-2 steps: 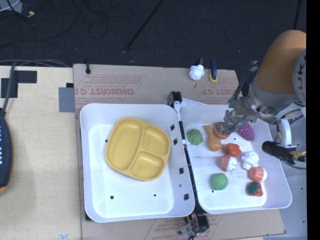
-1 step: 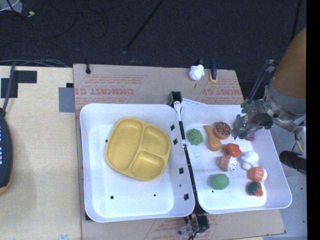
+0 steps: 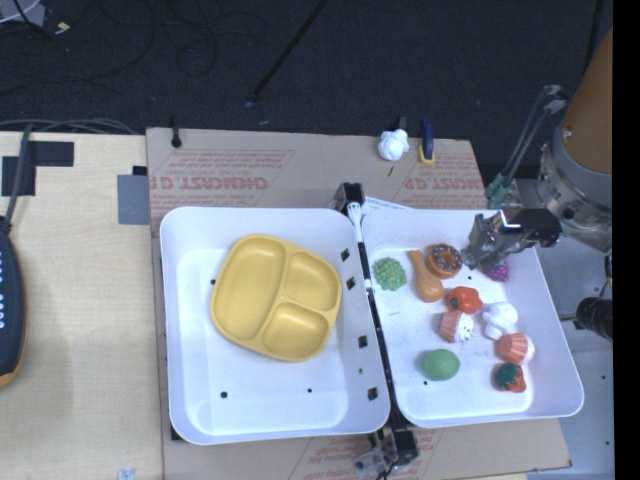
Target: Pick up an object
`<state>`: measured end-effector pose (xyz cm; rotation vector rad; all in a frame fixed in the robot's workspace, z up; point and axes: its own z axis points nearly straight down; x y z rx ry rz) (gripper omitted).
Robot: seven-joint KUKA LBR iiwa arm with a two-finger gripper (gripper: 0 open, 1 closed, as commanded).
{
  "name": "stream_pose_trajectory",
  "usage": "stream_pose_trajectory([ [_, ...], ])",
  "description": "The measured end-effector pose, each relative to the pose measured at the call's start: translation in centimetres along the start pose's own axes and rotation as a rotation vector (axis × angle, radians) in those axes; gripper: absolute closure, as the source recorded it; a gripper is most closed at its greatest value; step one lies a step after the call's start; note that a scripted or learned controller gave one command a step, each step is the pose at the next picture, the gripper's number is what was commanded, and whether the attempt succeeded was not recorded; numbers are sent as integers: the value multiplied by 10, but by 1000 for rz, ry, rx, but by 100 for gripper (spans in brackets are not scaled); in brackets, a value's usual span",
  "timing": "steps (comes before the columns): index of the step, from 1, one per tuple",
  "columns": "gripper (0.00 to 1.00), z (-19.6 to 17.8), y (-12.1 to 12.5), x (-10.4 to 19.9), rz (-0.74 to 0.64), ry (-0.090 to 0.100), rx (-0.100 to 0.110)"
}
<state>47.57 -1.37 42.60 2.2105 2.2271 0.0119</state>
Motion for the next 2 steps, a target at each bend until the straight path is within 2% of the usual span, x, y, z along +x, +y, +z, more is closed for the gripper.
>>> stream_pose_trajectory([
  [1,100,-67,1,19,5,-2,2],
  [2,100,-21,0,17,8,-3,14],
])
